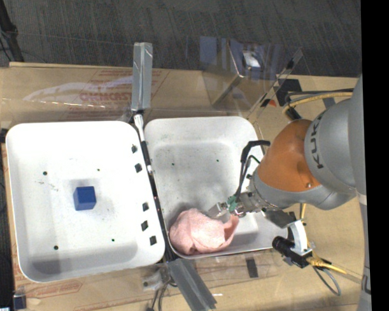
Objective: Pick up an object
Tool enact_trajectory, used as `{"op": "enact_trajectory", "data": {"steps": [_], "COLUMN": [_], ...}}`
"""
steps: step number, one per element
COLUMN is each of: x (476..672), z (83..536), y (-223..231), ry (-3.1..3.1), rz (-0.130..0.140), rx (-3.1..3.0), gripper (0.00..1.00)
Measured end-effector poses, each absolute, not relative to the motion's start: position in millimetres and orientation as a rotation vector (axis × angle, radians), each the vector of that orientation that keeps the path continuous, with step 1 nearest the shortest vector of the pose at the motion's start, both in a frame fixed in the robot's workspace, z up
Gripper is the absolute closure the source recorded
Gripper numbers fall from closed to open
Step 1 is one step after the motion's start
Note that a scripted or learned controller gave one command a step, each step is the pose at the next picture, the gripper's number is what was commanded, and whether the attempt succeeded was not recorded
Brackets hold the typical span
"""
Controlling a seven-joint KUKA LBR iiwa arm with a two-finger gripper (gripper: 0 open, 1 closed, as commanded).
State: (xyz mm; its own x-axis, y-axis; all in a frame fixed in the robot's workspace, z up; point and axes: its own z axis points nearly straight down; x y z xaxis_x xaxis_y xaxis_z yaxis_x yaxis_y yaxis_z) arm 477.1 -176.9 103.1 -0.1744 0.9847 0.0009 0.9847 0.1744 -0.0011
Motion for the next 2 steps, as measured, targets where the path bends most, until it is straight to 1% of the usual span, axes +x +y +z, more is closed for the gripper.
{"op": "enact_trajectory", "data": {"steps": [2], "x": [477.1], "z": [103.1], "y": [-176.9], "ry": [-2.406], "rz": [0.001], "rx": [-2.018], "gripper": [0.00]}}
